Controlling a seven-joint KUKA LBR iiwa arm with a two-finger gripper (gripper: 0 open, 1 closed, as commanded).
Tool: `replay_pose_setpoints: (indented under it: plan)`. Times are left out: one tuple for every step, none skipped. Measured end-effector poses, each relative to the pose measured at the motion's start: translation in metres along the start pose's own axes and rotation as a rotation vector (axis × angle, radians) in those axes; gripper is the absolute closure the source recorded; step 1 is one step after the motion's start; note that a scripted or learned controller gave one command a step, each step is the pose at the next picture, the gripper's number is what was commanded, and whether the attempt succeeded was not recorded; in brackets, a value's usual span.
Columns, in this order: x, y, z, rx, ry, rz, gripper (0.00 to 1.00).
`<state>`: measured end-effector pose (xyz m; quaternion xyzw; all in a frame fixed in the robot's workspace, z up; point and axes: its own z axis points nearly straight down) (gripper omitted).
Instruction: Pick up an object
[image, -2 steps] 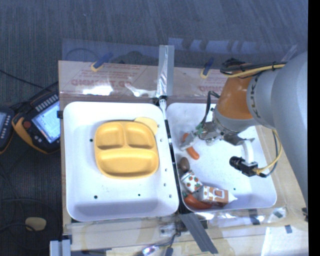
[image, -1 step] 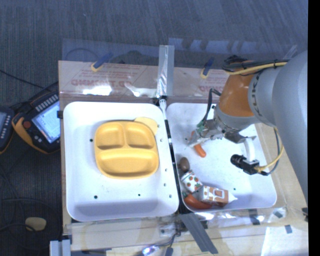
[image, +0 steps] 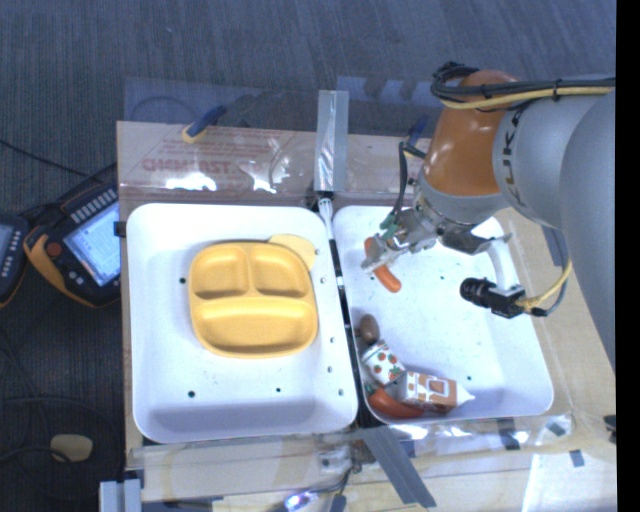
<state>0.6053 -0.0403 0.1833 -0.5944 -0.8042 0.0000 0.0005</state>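
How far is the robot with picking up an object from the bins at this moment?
Done: the gripper has reached into the right bin, above its back left corner. In hand: an orange carrot-like piece sits just under it; whether it is grasped cannot be told. Left: a clear lift. Other toys lie at the front edge.

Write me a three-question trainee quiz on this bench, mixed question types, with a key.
1. True or false: the yellow divided tray lies in the left bin.
2. Multiple choice: the gripper hangs over which part of the right bin? A) far left part B) near right corner C) centre of the near edge
3. Fill in: the small orange piece just below the gripper lies ____ from the cluster of small objects at the bin's near left corner.

Key: 1 true; 2 A; 3 apart
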Motion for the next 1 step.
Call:
replay_pose_setpoints:
  plan:
    - [0.0466,0.0153,0.0004,0.001,0.0,0.044,1.0]
